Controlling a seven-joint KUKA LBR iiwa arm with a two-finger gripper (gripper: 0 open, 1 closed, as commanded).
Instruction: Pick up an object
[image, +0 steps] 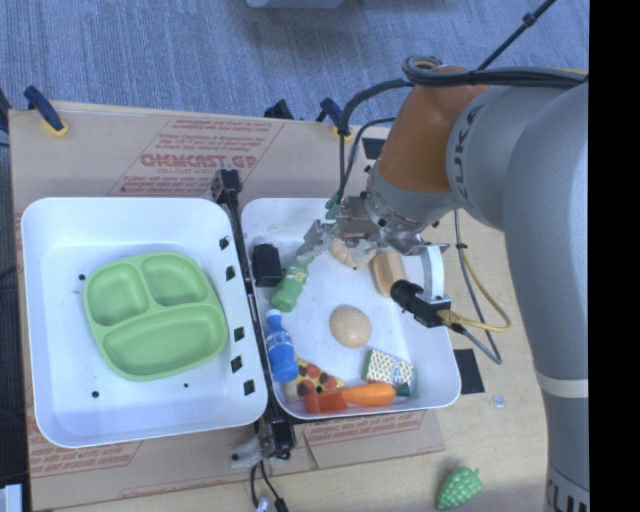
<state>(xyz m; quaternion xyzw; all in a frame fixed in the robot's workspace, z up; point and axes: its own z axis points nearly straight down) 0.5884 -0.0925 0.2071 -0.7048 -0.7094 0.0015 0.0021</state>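
Gripper (322, 238) nr green bottle (289, 291) (egg (350, 326), carrot (368, 394) apart).

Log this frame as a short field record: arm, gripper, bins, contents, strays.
arm: reaches in from the right, over the right bin
gripper: above the bin's upper part, near the green bottle
left bin: green divided plate
right bin: blue bottle, beige egg, carrot
stray: green grapes on the bench

Glossy white plastic bins (60, 235), matt cardboard (200, 150)
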